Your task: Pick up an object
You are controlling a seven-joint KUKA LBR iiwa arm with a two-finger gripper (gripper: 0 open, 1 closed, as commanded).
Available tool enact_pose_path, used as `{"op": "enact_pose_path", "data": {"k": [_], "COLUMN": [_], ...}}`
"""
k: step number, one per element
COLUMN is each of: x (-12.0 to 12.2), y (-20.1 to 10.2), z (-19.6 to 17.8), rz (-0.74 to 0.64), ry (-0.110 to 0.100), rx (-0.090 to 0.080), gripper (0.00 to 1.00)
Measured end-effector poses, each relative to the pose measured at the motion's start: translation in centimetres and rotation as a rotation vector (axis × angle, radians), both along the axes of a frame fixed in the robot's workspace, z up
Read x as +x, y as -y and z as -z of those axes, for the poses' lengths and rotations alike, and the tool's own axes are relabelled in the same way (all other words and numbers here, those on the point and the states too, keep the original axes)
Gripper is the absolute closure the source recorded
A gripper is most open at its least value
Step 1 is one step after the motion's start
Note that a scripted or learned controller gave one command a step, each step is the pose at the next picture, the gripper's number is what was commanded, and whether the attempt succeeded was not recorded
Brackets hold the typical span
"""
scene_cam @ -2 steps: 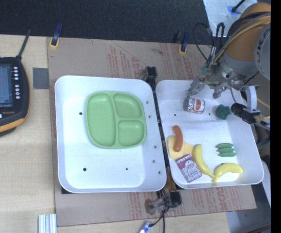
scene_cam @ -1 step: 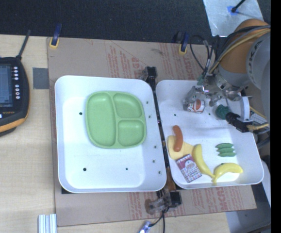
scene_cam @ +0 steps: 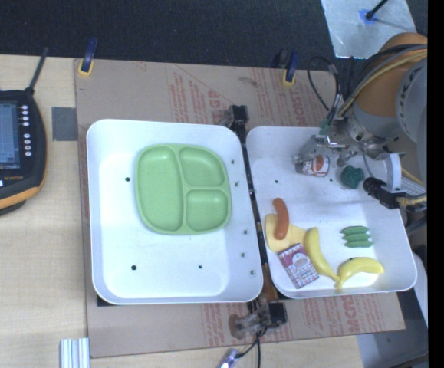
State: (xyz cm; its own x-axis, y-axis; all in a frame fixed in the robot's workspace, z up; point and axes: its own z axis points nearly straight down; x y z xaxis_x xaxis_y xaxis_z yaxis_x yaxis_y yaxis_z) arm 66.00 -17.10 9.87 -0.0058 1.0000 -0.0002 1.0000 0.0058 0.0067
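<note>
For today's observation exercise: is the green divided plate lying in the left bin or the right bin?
In the left bin. The green plate rests flat on that bin's white floor, inside its rim, apart from the food toys in the other bin.

Claw (scene_cam: 319,153) hangs over right bin (scene_cam: 390,282) beside banana (scene_cam: 359,268).

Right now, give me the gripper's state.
Gripper: low over the right bin's far end, by a small red-and-white object; open or closed cannot be told.
</note>
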Motion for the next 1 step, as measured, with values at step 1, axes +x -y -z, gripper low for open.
{"op": "enact_pose_path", "data": {"k": [1], "x": [0.09], "y": [0.04], "z": [-1.16], "rz": [-0.002], "ry": [0.001], "rx": [-0.001], "gripper": [1.00]}}
